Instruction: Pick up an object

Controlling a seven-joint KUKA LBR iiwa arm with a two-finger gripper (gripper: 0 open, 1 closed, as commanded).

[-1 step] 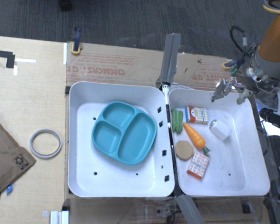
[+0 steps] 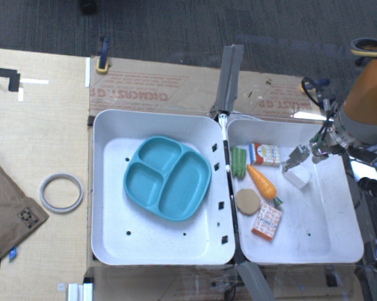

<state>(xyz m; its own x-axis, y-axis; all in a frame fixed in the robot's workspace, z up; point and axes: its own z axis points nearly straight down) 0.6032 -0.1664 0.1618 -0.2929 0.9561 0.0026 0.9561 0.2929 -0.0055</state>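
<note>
- Gripper [image 2: 299, 162]: finger state impossible to tell, low in the right bin [image 2: 336, 253].
- White block [image 2: 297, 177] just beneath; carrot [image 2: 261, 181], cracker box [image 2: 267, 221] further left.
- Reaching step, seemingly; next calls for closing on the block, then lifting.

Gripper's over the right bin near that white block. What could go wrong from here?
1. The gripper sits at the upper edge of the white block, not centred on it, so closing may clip a corner and push it away.
2. The carton lies just beside the gripper; a descent may knock it.
3. The carrot, the green vegetable, the round cookie and the orange packet are crowded together, so any sweep that way could scatter them.
</note>
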